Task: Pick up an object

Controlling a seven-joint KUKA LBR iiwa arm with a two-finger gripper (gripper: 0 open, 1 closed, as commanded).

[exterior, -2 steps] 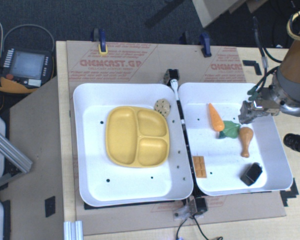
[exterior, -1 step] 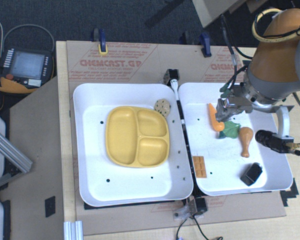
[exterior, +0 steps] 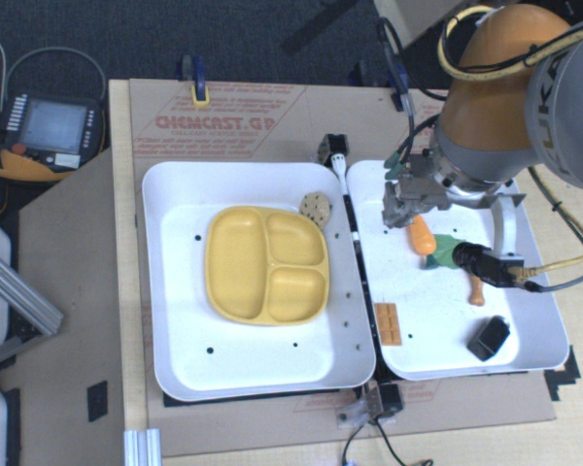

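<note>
Dark carpet floor (exterior: 272, 17); cardboard-topped bench (exterior: 233, 115); pendant (exterior: 49, 129) left.

Two shallow white bins: the left bin (exterior: 175, 260) and the right bin (exterior: 437, 357). One yellow plate (exterior: 267, 265) with three compartments lies in the left bin. One round speckled cookie (exterior: 315, 205) lies just off the plate's far right corner. Right of the plate, in the other bin, are five things: one orange carrot (exterior: 423, 235), one green piece (exterior: 447, 252) touching it, one tan rectangular tile (exterior: 387, 323), one black block (exterior: 489, 338) and one short brown stick (exterior: 476, 292). Well left of the plate, off the bins, is one handheld screen unit (exterior: 49, 129). Beyond the plate is one blue-and-yellow clamp (exterior: 199, 83).
</note>
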